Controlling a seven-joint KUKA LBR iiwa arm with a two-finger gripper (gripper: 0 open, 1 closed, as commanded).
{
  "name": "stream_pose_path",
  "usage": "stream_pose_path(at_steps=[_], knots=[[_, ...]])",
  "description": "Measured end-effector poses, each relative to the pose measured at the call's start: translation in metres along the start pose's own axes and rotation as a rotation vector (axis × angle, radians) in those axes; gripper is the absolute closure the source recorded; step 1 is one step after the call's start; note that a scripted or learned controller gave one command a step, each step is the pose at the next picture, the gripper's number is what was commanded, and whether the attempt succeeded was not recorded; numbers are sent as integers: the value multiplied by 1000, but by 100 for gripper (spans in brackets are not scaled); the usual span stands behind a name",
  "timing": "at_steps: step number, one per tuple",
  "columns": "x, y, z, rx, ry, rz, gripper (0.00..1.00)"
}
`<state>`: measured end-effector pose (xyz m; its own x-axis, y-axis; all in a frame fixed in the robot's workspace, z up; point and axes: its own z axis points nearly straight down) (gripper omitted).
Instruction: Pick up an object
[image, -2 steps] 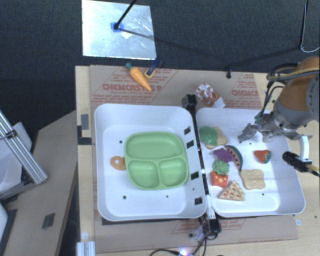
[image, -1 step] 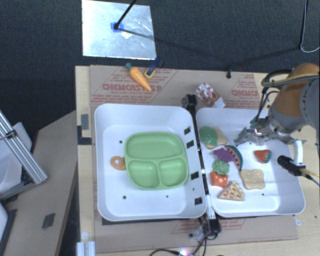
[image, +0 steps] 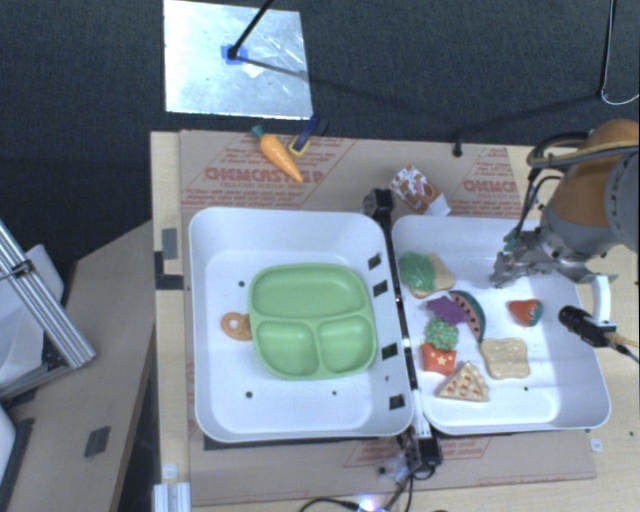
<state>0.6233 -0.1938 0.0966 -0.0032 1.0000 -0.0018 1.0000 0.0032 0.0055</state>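
Pizza slice (image: 463, 383) lies at six o'clock in the right bin (image: 575, 405); gripper (image: 512, 266), grip state unreadable, hovers at two o'clock, approaching, needing descent onto the strawberry (image: 524, 312).

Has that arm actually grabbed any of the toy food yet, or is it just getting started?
Nothing looks picked up yet. The gripper is low in the right bin, near the red piece, with nothing visible in it. The toast and pizza slice lie untouched. The whole pickup remains.

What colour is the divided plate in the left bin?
The plate is light green, seen clearly in the camera view, in the left bin.
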Motion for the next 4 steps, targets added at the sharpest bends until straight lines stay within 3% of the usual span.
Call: stream_pose_path(at_steps=[2,3,4], knots=[[5,13,-109,-3,-1,-2,100],[4,15,-130,0,0,-3,100],[54,-11,-140,4,3,-6,100]])
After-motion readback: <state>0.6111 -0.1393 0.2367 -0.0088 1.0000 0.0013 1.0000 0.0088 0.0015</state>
